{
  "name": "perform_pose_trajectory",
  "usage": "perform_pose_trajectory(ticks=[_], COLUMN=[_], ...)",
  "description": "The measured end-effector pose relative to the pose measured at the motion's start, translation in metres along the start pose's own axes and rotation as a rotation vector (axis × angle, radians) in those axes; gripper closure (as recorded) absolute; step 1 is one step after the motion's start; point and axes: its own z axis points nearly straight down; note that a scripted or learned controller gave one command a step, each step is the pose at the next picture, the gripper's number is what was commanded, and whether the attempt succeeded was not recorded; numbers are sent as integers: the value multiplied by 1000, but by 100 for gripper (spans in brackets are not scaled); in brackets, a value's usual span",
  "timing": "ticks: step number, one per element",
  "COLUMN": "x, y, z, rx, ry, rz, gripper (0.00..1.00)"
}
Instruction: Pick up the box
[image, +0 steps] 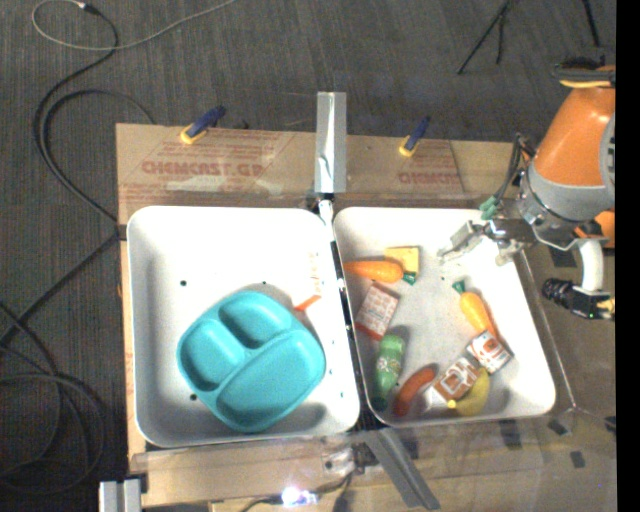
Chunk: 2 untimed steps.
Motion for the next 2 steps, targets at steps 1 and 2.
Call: perform_pose_trajectory(ticks=[1,2], x=[58,75], y=[-27,-7], z=[111,-17], rx=[-20,-1], ry=[-3,-4], rz=[141,151], gripper=[0,0])
